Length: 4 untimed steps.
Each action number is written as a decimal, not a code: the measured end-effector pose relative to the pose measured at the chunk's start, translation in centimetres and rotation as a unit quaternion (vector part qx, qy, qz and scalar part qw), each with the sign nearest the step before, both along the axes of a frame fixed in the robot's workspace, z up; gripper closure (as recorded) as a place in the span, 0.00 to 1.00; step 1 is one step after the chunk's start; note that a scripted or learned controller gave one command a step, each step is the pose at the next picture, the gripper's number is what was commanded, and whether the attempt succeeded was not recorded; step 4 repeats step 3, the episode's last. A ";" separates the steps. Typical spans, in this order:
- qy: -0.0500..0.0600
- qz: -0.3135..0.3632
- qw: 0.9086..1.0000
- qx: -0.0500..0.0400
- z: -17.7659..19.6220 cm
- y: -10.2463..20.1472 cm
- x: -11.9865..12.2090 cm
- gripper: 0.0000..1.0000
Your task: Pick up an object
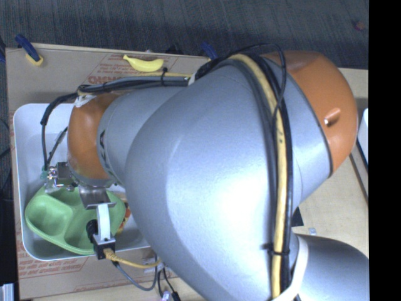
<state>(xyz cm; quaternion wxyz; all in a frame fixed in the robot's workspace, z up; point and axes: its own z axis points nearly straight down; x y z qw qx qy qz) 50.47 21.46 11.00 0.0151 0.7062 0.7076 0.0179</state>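
Arm (238, 168): grey, orange-banded, reaching over white bin (25, 124).
Green dish (53, 221): lying in bin's lower-left corner, beneath wrist.
Jaws: hidden by wrist; state cannot be told.

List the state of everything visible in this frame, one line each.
arm, reaching across to the left bin, hiding most of the bench
tool, low in the left bin, over the green bowl
green bowl, in the bin's near left corner, hollow side up
yellow banana, lying on the cardboard beyond the bin
blue clamp, clipped at the cardboard's far left corner
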 end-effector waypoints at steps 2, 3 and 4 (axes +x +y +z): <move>0.010 0.005 1.000 -0.001 0.6 0.1 -0.5 0.00; 0.005 0.004 1.000 0.003 -0.6 0.6 -1.8 0.00; 0.005 0.004 1.000 0.003 -0.6 0.6 -1.8 0.00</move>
